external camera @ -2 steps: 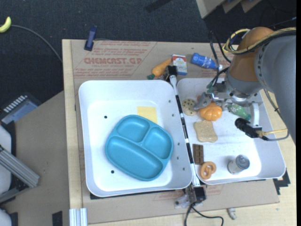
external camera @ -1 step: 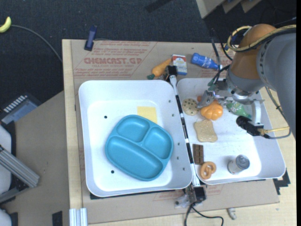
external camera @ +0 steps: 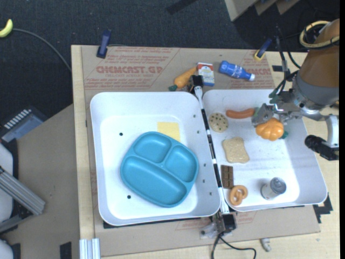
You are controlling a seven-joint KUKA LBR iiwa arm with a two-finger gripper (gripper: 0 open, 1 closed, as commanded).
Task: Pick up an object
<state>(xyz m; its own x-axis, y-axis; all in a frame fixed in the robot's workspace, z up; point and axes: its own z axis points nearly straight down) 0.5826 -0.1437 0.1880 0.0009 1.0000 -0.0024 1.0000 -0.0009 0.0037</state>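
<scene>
The arm reaches in from the right of the frame, its orange band at the upper right, and its gripper (external camera: 268, 117) sits low over the upper part of the right bin (external camera: 302, 196). Directly against the gripper, just below it in the frame, is an orange bell pepper toy (external camera: 270, 129) with a green stem end toward the right. The grey fingers appear to meet the pepper's top, but the slant of the camera hides the fingertips, so I cannot tell how far the pincer is open or whether it actually has the pepper between its fingers.

The step in hand looks like the grasp itself: the gripper is down at the pepper, not travelling above the bin. The pepper seems to rest on the bin floor or just off it.

Other candidates lie in the same bin: a sausage (external camera: 240, 113) just left of the gripper, a round cookie (external camera: 218, 122), a slice of bread (external camera: 235, 150) mid-bin, a pretzel (external camera: 237, 194) and a small metal can (external camera: 274, 188) toward the lower edge. The left bin (external camera: 108, 144) carries a blue divided plate (external camera: 159, 169).

The next move calls for a firm closure across the pepper's rounded body, then a straight lift clear of the sausage beside it.
</scene>
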